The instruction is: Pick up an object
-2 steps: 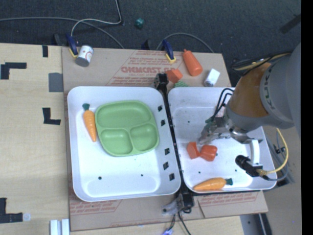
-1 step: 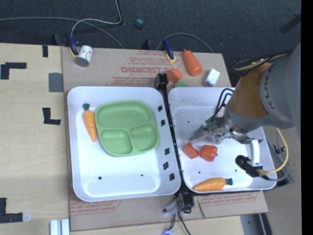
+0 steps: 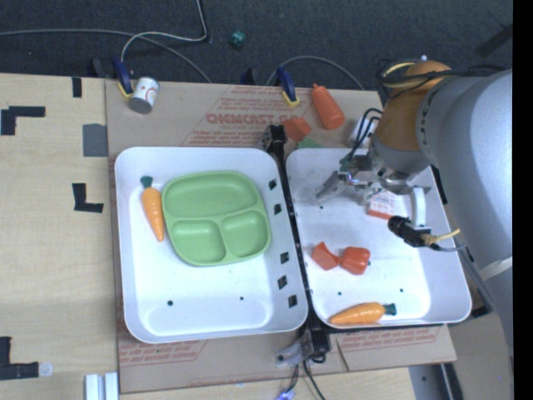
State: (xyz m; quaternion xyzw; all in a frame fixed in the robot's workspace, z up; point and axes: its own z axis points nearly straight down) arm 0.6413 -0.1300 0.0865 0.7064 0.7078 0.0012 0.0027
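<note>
My gripper (image 3: 335, 183) hangs over the upper part of the right bin (image 3: 441, 302), pointing left, with nothing visible in it. Below it on the bin floor lie two red pepper pieces (image 3: 341, 258), well apart from the gripper. An orange carrot (image 3: 360, 312) rests near the bin's front edge. A small red and white item (image 3: 380, 207) lies partly under the wrist. In the left bin (image 3: 200, 311) a green divided plate (image 3: 218, 217) sits beside a second carrot (image 3: 152, 210).
Behind the bins, on the cardboard, lie an orange bottle-shaped toy (image 3: 327, 107), a small orange piece (image 3: 297, 127) and a small can (image 3: 144, 92). Clamps (image 3: 288, 90) hold the board's back edge. The grey arm (image 3: 466, 157) covers the right bin's right side.
</note>
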